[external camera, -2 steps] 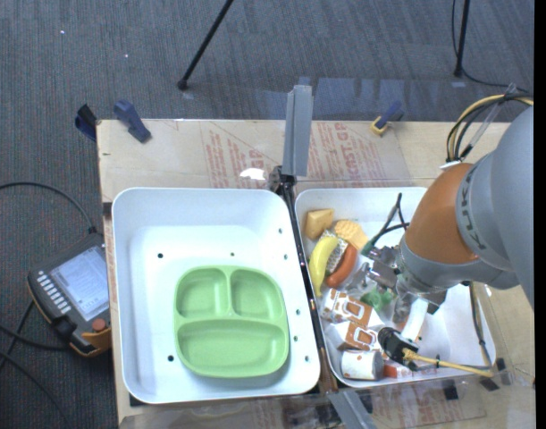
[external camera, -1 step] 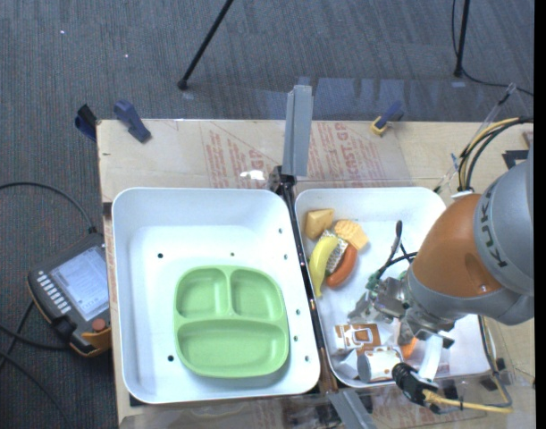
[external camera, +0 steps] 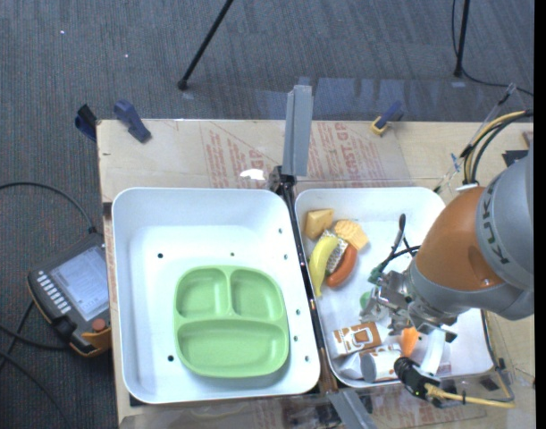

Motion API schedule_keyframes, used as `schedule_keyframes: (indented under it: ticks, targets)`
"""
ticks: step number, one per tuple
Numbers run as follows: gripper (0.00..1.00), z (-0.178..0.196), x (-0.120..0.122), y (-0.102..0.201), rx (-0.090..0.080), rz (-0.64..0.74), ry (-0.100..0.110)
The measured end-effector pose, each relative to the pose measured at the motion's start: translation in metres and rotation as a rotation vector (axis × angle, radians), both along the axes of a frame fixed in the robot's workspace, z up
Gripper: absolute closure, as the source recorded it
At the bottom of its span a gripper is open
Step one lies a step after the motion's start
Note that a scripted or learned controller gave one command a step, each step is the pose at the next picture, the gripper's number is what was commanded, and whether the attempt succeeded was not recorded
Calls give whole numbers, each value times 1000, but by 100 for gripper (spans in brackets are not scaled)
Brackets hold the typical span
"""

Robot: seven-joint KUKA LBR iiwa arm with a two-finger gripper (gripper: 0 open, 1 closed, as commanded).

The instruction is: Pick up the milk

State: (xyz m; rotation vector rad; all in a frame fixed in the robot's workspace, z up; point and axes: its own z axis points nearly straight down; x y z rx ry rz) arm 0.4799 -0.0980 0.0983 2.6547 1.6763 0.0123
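While the tool [external camera: 393, 315], grip unclear, hovers, the milk [external camera: 357, 338] lies just beside it.

I see two bins side by side on the bench [external camera: 201, 155] | left bin [external camera: 138, 231]: divided plate [external camera: 230, 322] lying in it | right bin [external camera: 380, 197]: cheese wedge [external camera: 319, 222], banana [external camera: 321, 259] and hot dog [external camera: 341, 264] at its far left; milk carton [external camera: 356, 338] at the near edge, arm [external camera: 474, 244] above its right half.
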Motion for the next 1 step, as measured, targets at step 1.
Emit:
schedule_keyframes:
  ticks: [1]
  targets:
    - [100, 87, -5, 71, -1, 223, 14]
